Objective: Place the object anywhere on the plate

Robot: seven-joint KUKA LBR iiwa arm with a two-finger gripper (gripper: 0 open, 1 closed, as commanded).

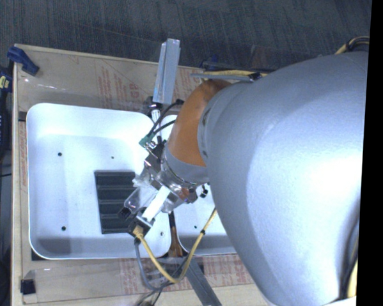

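In left bin point(57, 142), black ribbed slab point(111, 199) lies flat, toward lower right part of bin floor; probably task's thing, though view too poor to be sure; pincer point(135, 207) low at slab's right edge, touching or just above; wide or narrow: cannot tell, wrist hides it; grey arm point(273, 185) covers most of right bin point(196, 244); both bins on tabletop point(86, 80).

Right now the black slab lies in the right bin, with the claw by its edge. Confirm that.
Not right. The camera view shows the black slab lying in the left bin, not the right one. The claw is by the slab's right edge, as you said.
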